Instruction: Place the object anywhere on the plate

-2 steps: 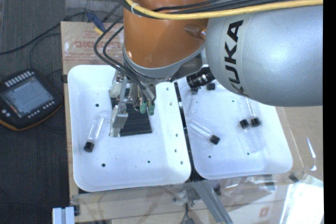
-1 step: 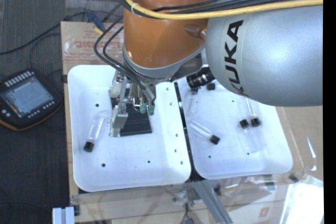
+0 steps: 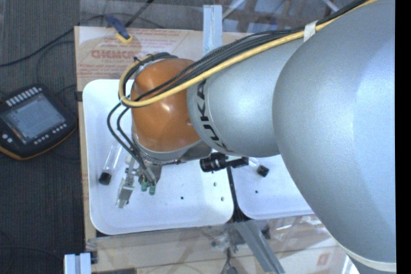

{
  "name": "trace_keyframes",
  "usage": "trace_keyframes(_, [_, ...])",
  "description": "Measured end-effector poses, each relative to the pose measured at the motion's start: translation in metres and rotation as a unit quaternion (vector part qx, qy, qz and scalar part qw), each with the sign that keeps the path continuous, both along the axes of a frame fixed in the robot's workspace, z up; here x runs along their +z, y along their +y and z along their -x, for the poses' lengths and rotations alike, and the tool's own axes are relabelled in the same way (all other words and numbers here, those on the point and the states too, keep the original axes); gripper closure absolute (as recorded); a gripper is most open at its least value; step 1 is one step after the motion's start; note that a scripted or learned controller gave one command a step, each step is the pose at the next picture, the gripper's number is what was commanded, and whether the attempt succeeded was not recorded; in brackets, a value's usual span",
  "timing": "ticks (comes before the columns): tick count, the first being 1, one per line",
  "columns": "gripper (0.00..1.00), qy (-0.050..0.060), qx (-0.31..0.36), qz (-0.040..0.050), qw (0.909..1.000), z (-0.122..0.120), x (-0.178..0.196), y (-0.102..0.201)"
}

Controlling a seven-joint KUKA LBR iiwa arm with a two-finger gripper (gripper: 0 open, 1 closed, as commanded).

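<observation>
I see the grey arm's two-finger gripper [image 3: 126,192] low over the left shallow white bin [image 3: 192,208], beside a small clear black-capped vial [image 3: 107,170]; its grip I cannot tell.

I can read "UKA" in black letters on the grey arm [image 3: 212,119], just beside its orange band [image 3: 160,106]; the cardboard's [image 3: 154,51] red print is illegible.

Grey arm [image 3: 308,99], orange wrist band [image 3: 160,106], black and yellow cables [image 3: 212,67].
</observation>
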State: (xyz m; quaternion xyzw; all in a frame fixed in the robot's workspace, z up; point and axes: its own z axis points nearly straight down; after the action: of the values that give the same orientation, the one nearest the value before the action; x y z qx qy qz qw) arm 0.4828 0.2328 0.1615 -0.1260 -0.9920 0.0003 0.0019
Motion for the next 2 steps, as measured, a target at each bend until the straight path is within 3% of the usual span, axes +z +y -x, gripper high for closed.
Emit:
trace_keyframes(1, [1.00,0.000,-0.002,-0.0010,1.0000,-0.001,0.009,-0.001])
trace_keyframes(2, [1.00,-0.003,0.061,0.0000,0.9981,-0.011,0.086,0.000])
